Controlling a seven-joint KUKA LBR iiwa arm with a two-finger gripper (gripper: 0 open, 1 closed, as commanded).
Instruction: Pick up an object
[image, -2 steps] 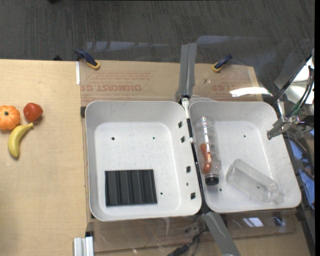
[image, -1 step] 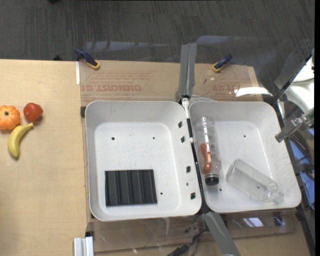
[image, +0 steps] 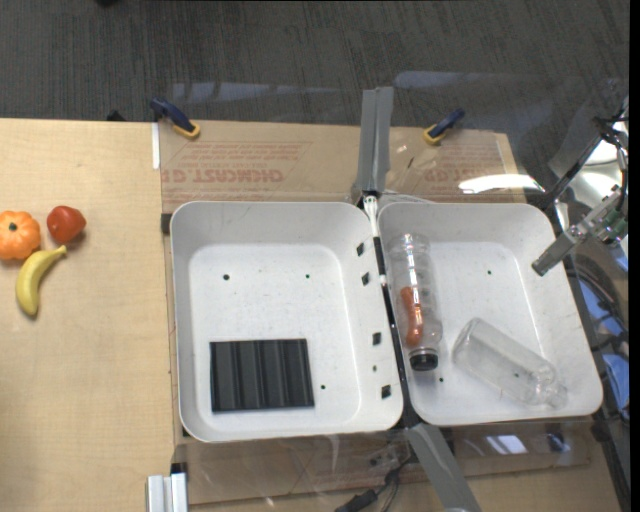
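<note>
In the left bin (image: 190, 300), a black ribbed rectangular block (image: 262, 375) lies flat near the front. The right bin (image: 480, 225) holds a clear bottle (image: 415, 300) lying lengthwise along its left wall, with orange contents and a black cap toward the front. A clear plastic container (image: 505, 362) lies on its side at the bin's front right. My gripper (image: 556, 254) hangs at the right bin's right rim, above the wall and well apart from both clear items. Nothing is visibly held.
Toy fruit sits on the wooden bench at far left: an orange (image: 17, 236), a red tomato (image: 66, 224) and a banana (image: 35, 279). Cardboard (image: 260, 160) lies under the bins, held by two clamps (image: 176, 118) at the back.
</note>
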